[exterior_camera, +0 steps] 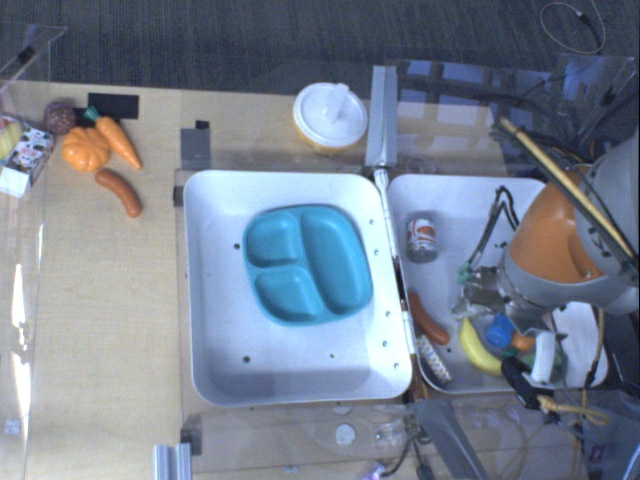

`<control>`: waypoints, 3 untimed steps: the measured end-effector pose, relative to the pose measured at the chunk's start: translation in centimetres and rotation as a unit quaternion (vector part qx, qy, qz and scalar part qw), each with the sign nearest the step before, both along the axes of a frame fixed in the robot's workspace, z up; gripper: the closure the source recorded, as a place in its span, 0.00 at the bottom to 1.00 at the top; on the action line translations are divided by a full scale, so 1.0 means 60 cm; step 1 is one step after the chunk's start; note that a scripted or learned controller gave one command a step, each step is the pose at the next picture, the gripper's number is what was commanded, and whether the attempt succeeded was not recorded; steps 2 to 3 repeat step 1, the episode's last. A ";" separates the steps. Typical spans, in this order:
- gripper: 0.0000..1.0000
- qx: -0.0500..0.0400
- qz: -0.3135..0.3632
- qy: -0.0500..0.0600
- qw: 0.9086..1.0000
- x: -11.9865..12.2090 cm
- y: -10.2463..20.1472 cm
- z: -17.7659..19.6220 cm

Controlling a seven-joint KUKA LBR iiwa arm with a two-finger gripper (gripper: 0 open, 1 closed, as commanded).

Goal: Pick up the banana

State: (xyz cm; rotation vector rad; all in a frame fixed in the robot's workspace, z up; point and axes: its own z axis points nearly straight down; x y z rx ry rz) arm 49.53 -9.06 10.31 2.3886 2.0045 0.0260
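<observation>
The banana (pixel 478 348) is yellow and curved and lies near the front of the right bin (pixel 455 193). My gripper (pixel 481 293) hangs from the grey wrist below the orange band (pixel 560 238), just behind and above the banana. A blue object (pixel 499 329) sits right beside the banana, partly under the wrist. Nothing visibly sits in the gripper, and the arm hides the banana's right end.
Also in the right bin are a small can (pixel 422 236), a red sausage (pixel 429 321) and a dark brush (pixel 433 361). The left bin (pixel 215 298) holds a blue divided plate (pixel 305 263). A white lidded cup (pixel 330 115) stands behind the bins; toy vegetables (pixel 100 148) lie far left.
</observation>
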 end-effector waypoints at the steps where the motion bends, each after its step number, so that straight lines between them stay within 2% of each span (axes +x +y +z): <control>1: 1.00 0.001 0.150 0.012 0.989 0.055 0.078 0.229; 3: 1.00 0.001 0.150 0.012 0.989 0.055 0.078 0.229</control>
